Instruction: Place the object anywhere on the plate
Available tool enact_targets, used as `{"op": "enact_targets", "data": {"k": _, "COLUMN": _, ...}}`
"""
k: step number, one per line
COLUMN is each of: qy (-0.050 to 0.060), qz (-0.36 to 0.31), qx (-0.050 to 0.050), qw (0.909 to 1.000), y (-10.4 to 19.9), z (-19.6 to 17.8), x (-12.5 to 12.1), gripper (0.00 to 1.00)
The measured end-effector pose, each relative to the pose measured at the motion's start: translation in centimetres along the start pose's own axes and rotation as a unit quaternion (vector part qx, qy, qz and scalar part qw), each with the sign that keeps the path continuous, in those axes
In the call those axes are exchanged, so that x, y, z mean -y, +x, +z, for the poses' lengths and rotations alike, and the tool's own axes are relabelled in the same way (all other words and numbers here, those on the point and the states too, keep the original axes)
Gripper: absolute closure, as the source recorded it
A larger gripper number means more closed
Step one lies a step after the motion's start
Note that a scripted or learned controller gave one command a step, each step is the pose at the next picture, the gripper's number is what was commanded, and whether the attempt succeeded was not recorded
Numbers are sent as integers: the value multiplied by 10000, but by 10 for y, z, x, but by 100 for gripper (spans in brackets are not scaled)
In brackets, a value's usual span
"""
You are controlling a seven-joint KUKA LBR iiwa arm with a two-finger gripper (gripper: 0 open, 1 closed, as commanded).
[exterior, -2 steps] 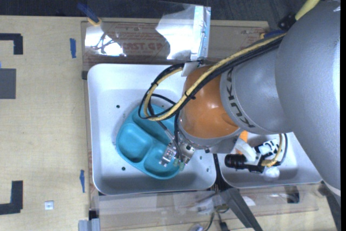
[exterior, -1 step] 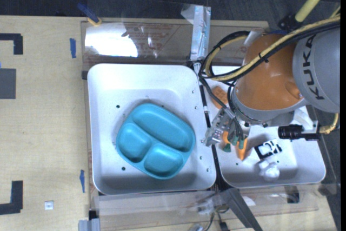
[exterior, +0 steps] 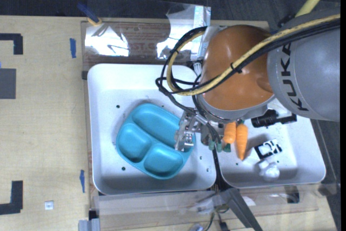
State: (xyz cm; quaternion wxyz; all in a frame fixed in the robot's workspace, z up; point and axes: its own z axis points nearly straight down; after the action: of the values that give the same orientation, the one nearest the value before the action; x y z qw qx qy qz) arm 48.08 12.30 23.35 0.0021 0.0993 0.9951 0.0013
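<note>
Carrot (exterior: 241, 139): orange, lying in right bin (exterior: 303, 173) just right of gripper (exterior: 187, 137), near bin divider; not between fingers, apart from them. Plate (exterior: 148, 140): blue, three compartments, in left bin (exterior: 102, 116), directly under and left of gripper, likely parked there as drop target. Gripper state: cannot tell, fingers too cluttered to read. Gripper low over plate's right rim. Count: one carrot, one plate, two bins, one small white object (exterior: 268, 170) lower right of gripper, one black-white item (exterior: 268, 149) beside it.

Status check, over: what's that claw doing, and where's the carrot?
Gripper over blue plate's right edge, grip unclear. Carrot in right bin, off the plate. White object lies nearby.
</note>
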Motion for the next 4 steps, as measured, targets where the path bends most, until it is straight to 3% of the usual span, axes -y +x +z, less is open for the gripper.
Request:
{"op": "enact_targets", "data": {"k": 1, "qy": 9, "qz": -1424, "qx": -32, "qw": 9898, "y": 16, "z": 53, "x": -70, "gripper": 100}}
{"op": "enact_targets", "data": {"k": 2, "qy": 18, "qz": -927, "qx": -36, "qw": 9957, "y": -4, "z": 100, "x": -16, "gripper": 100}}
{"op": "enact_targets", "data": {"k": 3, "qy": 9, "qz": -934, "qx": -28, "qw": 9956, "y": -5, "z": 99, "x": -17, "gripper": 0}}
{"op": "enact_targets", "data": {"k": 4, "qy": -5, "qz": -928, "qx": -18, "qw": 9957, "y": -5, "z": 89, "x": -18, "gripper": 100}}
